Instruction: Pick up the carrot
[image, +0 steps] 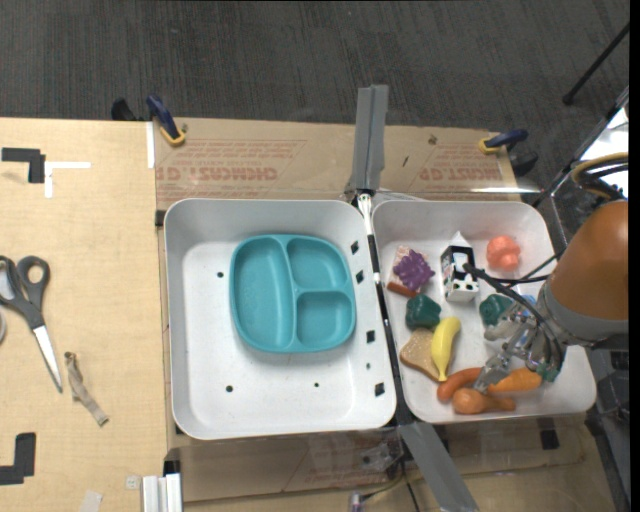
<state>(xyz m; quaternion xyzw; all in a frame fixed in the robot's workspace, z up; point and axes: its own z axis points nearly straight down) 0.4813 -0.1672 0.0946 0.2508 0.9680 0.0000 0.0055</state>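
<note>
Lying under tool (510, 368), carrot (518, 381), right bin (540, 222)

Carrot (519, 381): orange, tapered, lying flat near front edge of right bin (560, 405), long axis running roughly left-right. Part of it hidden under gripper (505, 372), so full length hard to judge. Other orange food pieces sit just left of it, touching or nearly so; cannot tell which.

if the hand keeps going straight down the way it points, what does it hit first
Most likely the carrot: the hand sits right over it in the right bin, pointing down. How high above it cannot be told from this view.
</note>
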